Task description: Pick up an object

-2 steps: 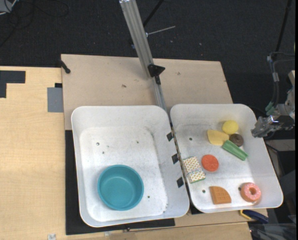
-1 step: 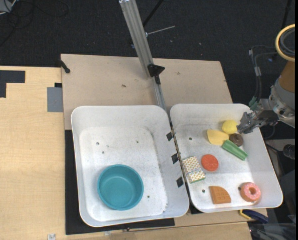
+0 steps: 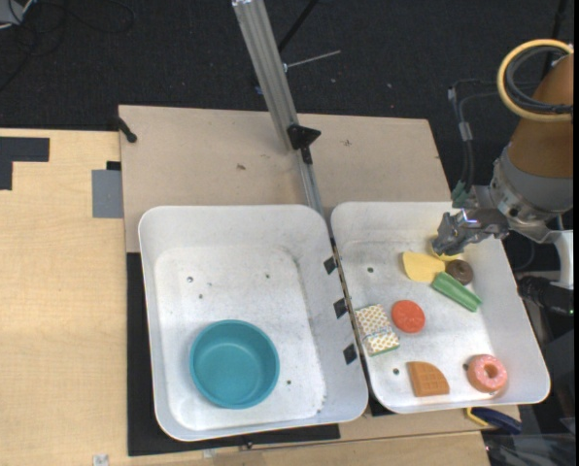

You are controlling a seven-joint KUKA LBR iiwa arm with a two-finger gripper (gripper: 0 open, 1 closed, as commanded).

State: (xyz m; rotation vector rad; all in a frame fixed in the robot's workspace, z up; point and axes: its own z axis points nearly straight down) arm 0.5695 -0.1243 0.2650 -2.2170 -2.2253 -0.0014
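From above, the hand [image 3: 452, 233] sits low over the far part of the right bin [image 3: 367, 223]; whether it is spread or pinched I cannot tell. Taking the yellow wedge [image 3: 423, 266] as landmark, the hand lies just beyond it, toward the bin's far rim. A green stick [image 3: 456, 293] lies just right of the wedge, its long axis slanting toward the near right. A red disc [image 3: 408, 316] sits nearer than the wedge. The wedge looks the closest candidate. The teal bowl [image 3: 234, 362] stands well left, in the other bin [image 3: 163, 260].
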